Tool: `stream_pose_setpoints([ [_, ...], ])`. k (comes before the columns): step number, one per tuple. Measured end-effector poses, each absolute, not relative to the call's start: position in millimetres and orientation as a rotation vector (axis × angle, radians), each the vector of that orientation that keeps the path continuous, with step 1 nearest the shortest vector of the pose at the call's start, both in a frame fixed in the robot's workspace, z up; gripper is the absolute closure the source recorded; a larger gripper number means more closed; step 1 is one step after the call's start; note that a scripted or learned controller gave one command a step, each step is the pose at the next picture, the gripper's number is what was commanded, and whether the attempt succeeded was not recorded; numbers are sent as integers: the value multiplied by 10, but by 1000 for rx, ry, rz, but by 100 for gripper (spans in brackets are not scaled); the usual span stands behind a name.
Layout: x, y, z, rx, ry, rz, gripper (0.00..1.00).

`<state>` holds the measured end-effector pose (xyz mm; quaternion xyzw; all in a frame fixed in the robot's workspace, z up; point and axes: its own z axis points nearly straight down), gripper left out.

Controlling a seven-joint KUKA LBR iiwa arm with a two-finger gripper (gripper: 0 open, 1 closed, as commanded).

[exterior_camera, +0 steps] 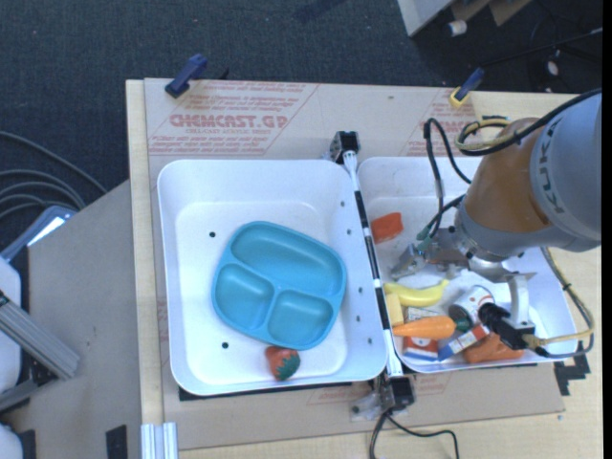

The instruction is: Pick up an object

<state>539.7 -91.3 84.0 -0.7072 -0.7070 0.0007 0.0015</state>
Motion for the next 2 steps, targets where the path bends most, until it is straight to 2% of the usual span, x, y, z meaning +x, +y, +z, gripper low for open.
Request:
stream_pose_setpoints([
  [1, 5048, -1222, 1346, -2221, -2219, 1, 0],
  [2, 4826, -1006, 906, -2229, -2226, -11, 0],
])
